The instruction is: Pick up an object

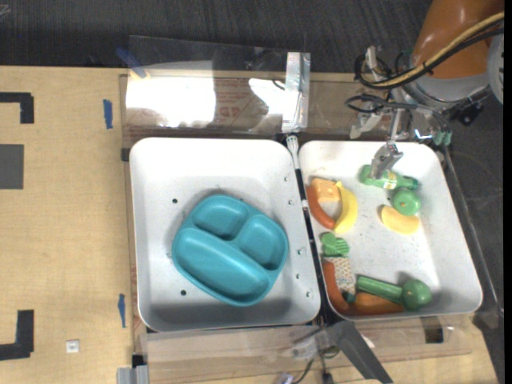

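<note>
Currently the hand (390,157) sits at the back of the right shallow white bin (456,238), tip down at the left end of a green plastic toy piece (392,181). Can't tell how the hand is set: too small and blurred. Nothing visibly lifted.

That green piece lies flat near the bin's back wall, long axis roughly left-right, tilted slightly down toward the right. Just in front of it: a small green round toy (408,203) touching a yellow wedge-shaped toy (399,221).

Left side of the same bin: a curved yellow banana-like toy (347,208) nested against a curved orange toy (320,202), both long axes running front-back. Below them a small green leafy toy (334,246). At the front, a green club-shaped toy (396,290) lies left-right, fat end to the right, on top of an orange toy (360,301).

Left shallow white bin (160,166) holds a teal plastic divided plate (230,249), long axis diagonal, three compartments.

No readable writing on any toy. The bench (56,214) carries black corner marks and blue tape bits.
</note>
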{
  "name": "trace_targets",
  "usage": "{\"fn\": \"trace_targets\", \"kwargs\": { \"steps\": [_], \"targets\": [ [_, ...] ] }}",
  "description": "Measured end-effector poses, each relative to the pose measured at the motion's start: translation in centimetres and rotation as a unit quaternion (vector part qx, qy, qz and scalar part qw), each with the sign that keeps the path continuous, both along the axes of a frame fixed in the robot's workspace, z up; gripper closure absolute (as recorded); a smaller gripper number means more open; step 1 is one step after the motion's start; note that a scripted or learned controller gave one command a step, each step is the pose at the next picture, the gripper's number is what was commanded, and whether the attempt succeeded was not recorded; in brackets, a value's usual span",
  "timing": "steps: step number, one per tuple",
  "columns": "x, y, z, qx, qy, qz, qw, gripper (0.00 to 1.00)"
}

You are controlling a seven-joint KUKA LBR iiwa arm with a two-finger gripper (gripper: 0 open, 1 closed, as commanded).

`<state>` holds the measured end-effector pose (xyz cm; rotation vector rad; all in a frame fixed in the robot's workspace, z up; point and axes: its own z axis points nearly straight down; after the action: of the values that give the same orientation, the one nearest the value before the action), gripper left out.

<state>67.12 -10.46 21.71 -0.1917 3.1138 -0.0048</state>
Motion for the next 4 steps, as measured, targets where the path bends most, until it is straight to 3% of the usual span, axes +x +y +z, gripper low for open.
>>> {"fn": "trace_targets", "kwargs": {
  "steps": [1, 2, 3, 4],
  "targets": [
    [-6.3, -0.6, -12.1, 0.0015, 0.006, -0.039, 0.9992, 0.0],
    [-8.3, 0.7, -12.8, -0.0003, 0.005, 0.014, 0.9999, 0.0],
    [-7.9, 0.8, -11.3, -0.0004, -0.003, 0.014, 0.9999, 1.0],
    [-6.0, 6.4, 0.0, 0.0017, 0.001, -0.003, 1.0, 1.0]
  ]
}}
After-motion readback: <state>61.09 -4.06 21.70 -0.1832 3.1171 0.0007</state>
